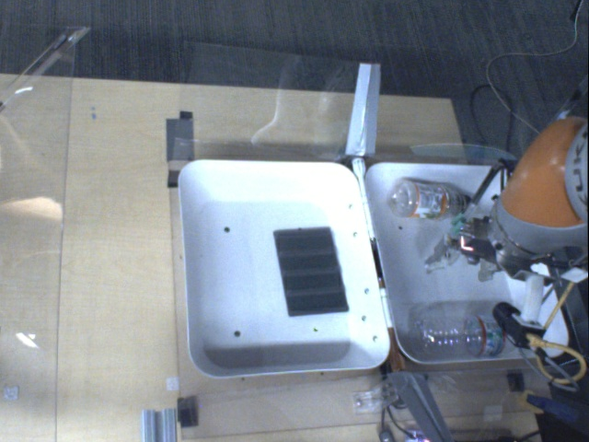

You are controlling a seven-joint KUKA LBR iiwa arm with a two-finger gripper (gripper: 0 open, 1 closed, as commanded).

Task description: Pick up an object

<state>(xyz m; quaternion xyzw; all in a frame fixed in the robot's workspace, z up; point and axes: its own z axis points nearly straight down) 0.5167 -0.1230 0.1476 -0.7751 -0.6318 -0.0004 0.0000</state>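
Observation:
A flat black ridged pad (311, 270) lies in the middle of the left bin (212, 210). In the right bin (403, 288) are two clear plastic bottles on their sides. One bottle with an orange label (425, 199) rests near the far wall. The other bottle with a dark cap (456, 334) rests near the front wall. My gripper (451, 250) hangs over the middle of the right bin, between the two bottles, and I see nothing held in it. The arm's orange band (545, 180) rises to its right.
A clear plastic divider post (363, 109) stands at the back between the bins. Cables (543, 339) trail at the right bin's front right corner. Wooden bench top (92, 247) stretches to the left.

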